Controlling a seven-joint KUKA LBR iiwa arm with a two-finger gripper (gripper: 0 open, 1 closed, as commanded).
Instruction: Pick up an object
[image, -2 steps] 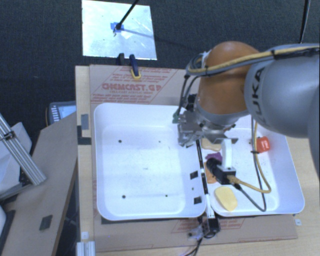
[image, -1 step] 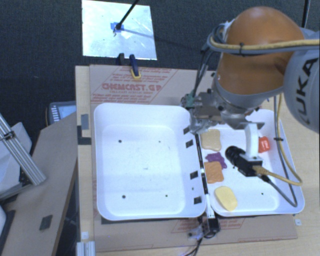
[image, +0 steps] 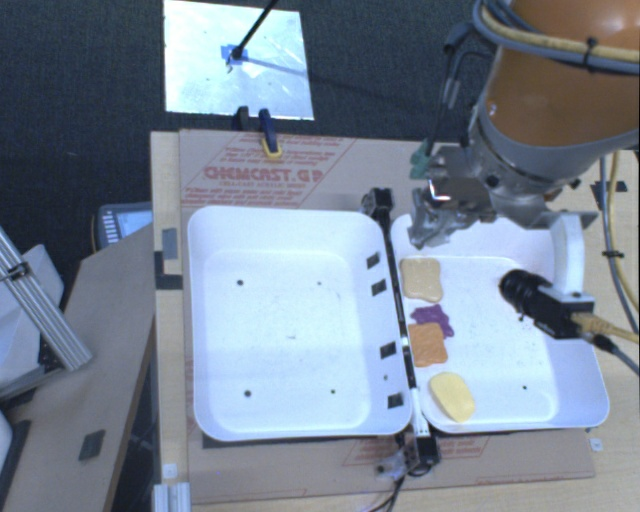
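The surface (image: 300, 465) comes first at its front edge: a flat brown board with a matte face and faint red print. Two shallow white bins sit on it side by side. Both are smooth moulded plastic with rounded corners and raised rims.

In the right bin (image: 560, 400), four small flat pieces lie in a row close along the left wall:
- Nearest is a yellow oval piece (image: 452, 397), soft-edged and slightly glossy.
- Behind it is an orange square piece (image: 428, 345).
- Next is a small purple scrap (image: 433, 319) with a ragged outline, touching the orange one.
- Farthest is a tan piece (image: 421, 280) shaped like a slice of bread, standing a little apart from the scrap.

All four look thin and foam-like, so they would likely give under pressure.

The left bin (image: 290, 330) shows a bare floor with a few dark dots.

The tool (image: 428, 232) hangs over the far left corner of the right bin, just beyond the tan slice and not touching it. Nothing shows in its grasp, and I cannot tell whether it is released or clenched.

I judge this to be the approach step, with no pick made yet. The next move calls for coming down squarely on one piece, probably the tan slice. The pieces are flat and close to the wall, so getting under an edge will be hard.

Farther back, a blue and yellow clamp (image: 268, 135) grips the board's far edge.
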